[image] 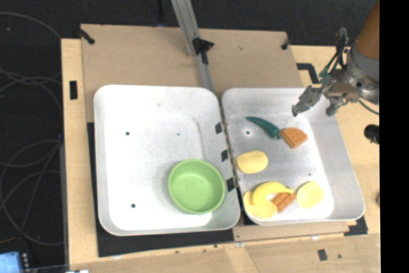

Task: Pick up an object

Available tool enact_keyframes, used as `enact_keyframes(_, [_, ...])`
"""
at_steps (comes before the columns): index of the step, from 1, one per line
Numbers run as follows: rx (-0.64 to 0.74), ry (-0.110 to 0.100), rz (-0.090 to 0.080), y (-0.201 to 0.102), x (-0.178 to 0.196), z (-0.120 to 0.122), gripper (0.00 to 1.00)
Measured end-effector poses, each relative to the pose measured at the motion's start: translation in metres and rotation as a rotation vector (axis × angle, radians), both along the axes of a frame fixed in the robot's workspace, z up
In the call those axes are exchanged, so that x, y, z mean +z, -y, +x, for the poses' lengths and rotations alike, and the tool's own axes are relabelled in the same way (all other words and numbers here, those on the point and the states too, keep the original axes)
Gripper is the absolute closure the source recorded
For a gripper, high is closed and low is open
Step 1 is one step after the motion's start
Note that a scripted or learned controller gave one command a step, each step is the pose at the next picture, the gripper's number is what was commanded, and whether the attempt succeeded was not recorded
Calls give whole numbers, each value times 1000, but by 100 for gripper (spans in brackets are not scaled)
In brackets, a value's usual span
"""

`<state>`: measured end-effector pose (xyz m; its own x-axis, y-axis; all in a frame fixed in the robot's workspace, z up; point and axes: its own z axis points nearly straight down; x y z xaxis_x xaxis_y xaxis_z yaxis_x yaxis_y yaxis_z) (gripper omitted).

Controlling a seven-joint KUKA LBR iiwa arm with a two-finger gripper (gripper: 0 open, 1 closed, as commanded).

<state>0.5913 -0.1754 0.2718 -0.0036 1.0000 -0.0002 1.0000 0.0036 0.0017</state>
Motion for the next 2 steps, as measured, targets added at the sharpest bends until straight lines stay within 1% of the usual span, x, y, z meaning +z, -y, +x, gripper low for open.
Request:
enact_keyframes(1, [0,0,0,0,0,0,0])
enact_keyframes(2, [-4,-5,-3,7,-49,7,0])
